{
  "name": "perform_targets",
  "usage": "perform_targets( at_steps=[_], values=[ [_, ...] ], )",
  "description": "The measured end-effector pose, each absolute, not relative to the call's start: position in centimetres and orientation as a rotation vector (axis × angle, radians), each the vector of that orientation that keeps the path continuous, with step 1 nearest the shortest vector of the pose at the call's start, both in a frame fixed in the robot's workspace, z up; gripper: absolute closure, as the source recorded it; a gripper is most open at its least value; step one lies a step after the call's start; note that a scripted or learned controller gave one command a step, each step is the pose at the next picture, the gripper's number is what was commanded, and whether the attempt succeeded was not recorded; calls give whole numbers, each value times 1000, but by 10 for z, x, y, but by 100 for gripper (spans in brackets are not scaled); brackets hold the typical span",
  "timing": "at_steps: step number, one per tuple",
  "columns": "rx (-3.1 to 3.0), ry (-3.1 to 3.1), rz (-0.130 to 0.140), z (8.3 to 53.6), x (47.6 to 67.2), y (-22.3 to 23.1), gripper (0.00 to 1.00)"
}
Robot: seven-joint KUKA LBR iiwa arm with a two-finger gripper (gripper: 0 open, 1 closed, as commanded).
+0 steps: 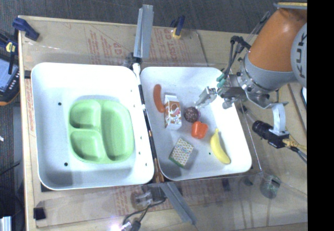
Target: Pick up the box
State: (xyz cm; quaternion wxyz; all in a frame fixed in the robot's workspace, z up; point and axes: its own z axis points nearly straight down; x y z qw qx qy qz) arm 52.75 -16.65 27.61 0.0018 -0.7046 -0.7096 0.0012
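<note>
A small white and red carton box (173, 111) stands in the right bin (172, 76), left of its middle. A flat box with a green pattern (181, 152) lies nearer the front of that bin. My gripper (204, 97) hangs over the right bin, up and to the right of the carton and just above a dark round item (191, 114). It touches neither box, and nothing is visibly held in it. The grey arm with its orange band (276, 36) reaches in from the right.
The right bin also holds a red sausage (157, 97), an orange item (199, 129) and a banana (219, 147). In the left bin (47, 83) sits a green divided tray (100, 130). A metal divider (143, 29) stands between the bins at the back.
</note>
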Motion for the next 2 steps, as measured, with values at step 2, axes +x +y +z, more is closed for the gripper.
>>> perform_targets(
  at_steps=[2],
  values=[
    [-2019, -2415, -7, 95, 480, -138, 0]
  ],
)
